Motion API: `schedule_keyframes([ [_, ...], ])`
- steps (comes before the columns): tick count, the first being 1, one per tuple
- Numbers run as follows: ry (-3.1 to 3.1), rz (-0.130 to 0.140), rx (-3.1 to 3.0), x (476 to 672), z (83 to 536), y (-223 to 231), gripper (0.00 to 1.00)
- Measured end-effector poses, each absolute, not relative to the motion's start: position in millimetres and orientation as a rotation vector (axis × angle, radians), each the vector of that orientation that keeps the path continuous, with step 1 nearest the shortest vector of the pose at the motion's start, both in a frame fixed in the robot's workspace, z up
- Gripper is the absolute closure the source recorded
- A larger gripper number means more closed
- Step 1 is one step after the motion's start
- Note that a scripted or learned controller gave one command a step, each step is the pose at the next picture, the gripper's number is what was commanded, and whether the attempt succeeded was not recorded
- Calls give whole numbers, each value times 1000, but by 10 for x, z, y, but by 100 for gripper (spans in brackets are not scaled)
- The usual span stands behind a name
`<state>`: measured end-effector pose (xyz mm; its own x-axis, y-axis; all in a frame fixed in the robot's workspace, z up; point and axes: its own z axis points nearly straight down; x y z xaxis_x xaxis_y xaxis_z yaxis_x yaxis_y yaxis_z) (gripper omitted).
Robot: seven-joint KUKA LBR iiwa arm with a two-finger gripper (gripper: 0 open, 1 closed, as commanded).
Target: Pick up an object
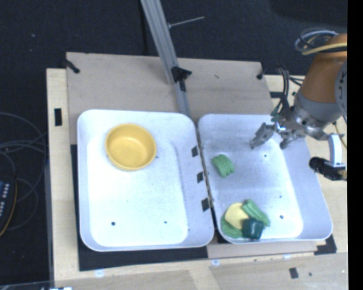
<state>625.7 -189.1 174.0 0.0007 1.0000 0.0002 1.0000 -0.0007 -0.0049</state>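
Above the right bin [302, 180], empty gripper [272, 139] spread wide, green object [222, 165] nearby, clutter [244, 220] farther off

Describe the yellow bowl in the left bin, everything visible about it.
The yellow bowl is round, plain and evenly coloured, with a smooth, plastic-looking surface. It stands upright with its opening facing up and nothing visible inside. It sits on the floor of the left bin, in the far left part, close to the rim without clearly touching it. Nothing else touches it; the gripper hangs over the right bin.
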Motion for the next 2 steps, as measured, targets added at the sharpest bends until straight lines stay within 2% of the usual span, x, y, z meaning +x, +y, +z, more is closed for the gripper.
schedule_keyframes([
  [1, -2219, 4, -2221, 6271, 1314, -1926, 0],
  [2, -2222, -2, -2224, 6283, 1446, -1930, 100],
])
